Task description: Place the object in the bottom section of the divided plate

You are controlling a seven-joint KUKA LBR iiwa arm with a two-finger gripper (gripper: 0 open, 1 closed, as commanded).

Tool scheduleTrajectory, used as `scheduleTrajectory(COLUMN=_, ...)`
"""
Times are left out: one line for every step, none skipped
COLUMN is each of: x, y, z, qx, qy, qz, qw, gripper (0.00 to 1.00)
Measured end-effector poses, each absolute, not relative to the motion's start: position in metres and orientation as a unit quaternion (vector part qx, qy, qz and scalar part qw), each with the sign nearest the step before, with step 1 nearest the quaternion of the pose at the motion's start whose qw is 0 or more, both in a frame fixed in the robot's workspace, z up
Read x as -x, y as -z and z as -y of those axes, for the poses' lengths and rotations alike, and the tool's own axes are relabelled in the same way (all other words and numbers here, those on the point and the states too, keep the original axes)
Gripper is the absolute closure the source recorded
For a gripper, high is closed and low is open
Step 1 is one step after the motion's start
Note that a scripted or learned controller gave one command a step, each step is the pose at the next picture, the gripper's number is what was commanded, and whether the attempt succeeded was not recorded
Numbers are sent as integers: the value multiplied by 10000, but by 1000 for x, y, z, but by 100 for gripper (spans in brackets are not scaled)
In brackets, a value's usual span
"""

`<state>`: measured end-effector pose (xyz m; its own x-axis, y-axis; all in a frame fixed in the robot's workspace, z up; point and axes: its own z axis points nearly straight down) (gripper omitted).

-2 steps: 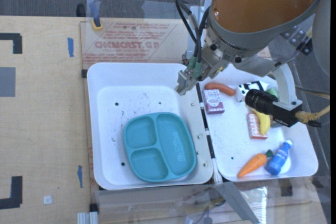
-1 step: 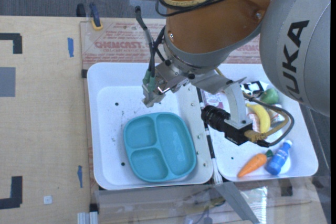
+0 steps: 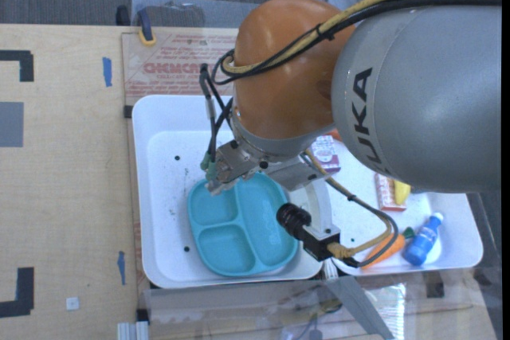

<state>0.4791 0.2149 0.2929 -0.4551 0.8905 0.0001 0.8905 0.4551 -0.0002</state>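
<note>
pincer (image 3: 217, 185): finger state cannot be told | light-blue divided plastic plate (image 3: 239, 231): top-left rim directly under pincer, body extending below-right

The arm (image 3: 351, 84) covers the plate's (image 3: 239, 231) upper edge and much of the right bin (image 3: 466, 251) — it runs off the frame's right edge. Right of the plate, a packet (image 3: 327, 155) and a carton (image 3: 388, 191) show in part — labels unreadable. The gripper's (image 3: 219, 179) fingertips blur together over the plate's rim.
</note>
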Motion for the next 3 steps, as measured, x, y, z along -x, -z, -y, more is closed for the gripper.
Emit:
scheduleTrajectory(x=-528, y=-395, z=-148, qx=5804, qy=8, qz=8143, qw=-11, gripper=100)
scheduleTrajectory(x=-479, y=-308, z=-218, qx=6120, qy=1, qz=7908, qw=-2, gripper=100)
scheduleTrajectory(x=-479, y=-223, z=-218, qx=6162, qy=-6, qz=7876, qw=5, gripper=100)
